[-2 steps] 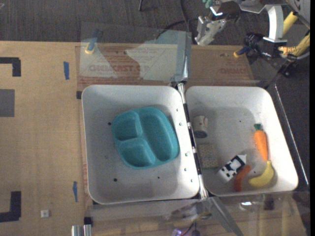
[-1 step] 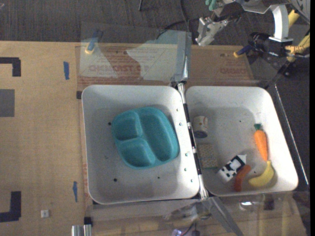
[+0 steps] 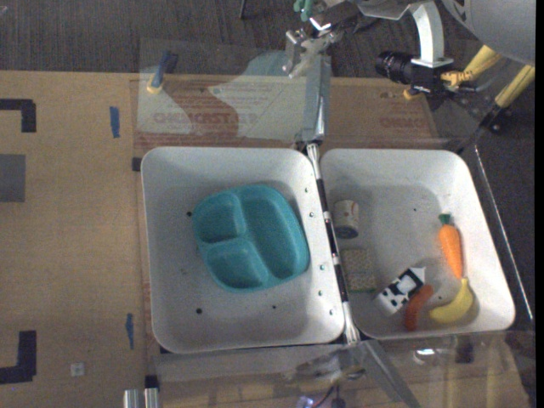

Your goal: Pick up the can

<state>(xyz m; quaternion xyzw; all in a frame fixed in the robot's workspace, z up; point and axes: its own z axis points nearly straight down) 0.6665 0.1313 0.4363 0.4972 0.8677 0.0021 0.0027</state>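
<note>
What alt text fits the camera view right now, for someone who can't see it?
The can stands in the right bin by the divider, with a carrot, banana and milk carton nearby. The end effector hovers beyond the bins; a teal divided plate sits in the left bin.

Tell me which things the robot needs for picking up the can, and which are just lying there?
Needed: the can, the gripper.

Just lying there: teal divided plate, carrot, banana, black-and-white carton, speckled sponge, red thing by the banana.
</note>
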